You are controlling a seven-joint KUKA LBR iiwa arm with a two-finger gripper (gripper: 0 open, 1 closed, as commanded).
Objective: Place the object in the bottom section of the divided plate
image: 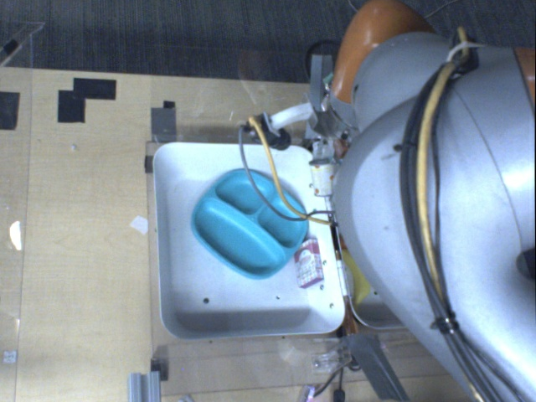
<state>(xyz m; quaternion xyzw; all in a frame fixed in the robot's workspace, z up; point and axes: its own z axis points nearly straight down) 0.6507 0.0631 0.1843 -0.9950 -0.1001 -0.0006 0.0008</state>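
A blue divided plate (248,223) lies tilted in the left white bin (180,283), with two small sections at its upper side and one long section along its lower side. A small red and white packet (309,263) lies on the bin floor just off the plate's lower right edge. The large grey arm (444,191) with its orange band (377,25) covers the right of the view, and its wrist parts (322,153) sit over the wall between the two bins. A yellow thing (358,280) peeks out below the arm in the right bin.
Yellow and black cables (276,170) loop from the wrist over the plate's upper right. The wooden bench (75,224) spreads to the left, with black marks (84,97) at its far side. Metal brackets (164,122) hold the bin corners.
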